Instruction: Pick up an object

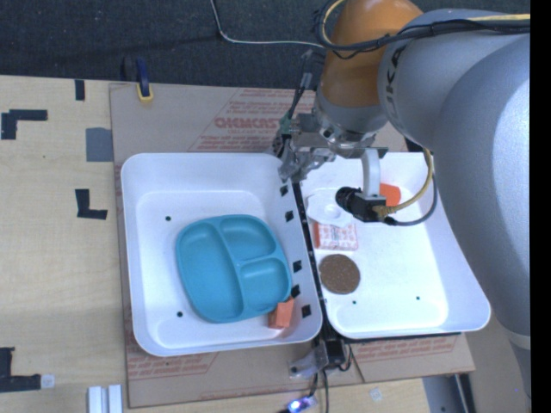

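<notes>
My gripper (295, 160) hangs under the orange wrist band, over the far end of the divider between the two bins. In the right bin (413, 317) lie a brown round disc (340, 274), a red-and-white packet (334, 235) and a clear wrapper (325, 206). A small orange piece (391, 194) shows just behind a black part of the arm. The left bin (146, 231) holds a blue divided plate (232, 265) and a small orange block (281, 315) at its near right corner. The gripper is beyond all of these objects.
The grey arm (465, 101) covers the right bin's far right side. Black clips line the divider (301, 256) between the bins. Both bins rest on a cardboard sheet (215, 119) on the wooden bench.
</notes>
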Motion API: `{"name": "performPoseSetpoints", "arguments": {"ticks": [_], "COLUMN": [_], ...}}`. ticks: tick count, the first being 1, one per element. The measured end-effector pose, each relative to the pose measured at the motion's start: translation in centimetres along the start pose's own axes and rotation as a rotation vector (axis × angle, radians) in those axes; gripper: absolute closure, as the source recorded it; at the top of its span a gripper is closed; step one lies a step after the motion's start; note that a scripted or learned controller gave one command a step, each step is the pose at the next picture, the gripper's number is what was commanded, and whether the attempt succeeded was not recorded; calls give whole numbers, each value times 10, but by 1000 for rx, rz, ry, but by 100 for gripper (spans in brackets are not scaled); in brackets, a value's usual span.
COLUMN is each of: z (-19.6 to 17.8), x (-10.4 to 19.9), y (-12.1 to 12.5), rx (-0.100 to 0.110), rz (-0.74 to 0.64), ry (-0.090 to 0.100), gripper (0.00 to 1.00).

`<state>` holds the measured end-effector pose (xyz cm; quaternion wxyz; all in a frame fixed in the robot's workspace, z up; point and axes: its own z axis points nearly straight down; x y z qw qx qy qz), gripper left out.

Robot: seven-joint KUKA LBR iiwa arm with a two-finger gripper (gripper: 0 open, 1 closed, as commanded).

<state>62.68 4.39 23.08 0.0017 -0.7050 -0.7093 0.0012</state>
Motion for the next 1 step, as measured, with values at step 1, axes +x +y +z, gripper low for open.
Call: {"name": "performPoseSetpoints", "arguments": {"ticks": [1], "z": [15], "x": [56], "y": [2], "rx": [0], "rz": [0], "ry": [0], "gripper": [100]}}
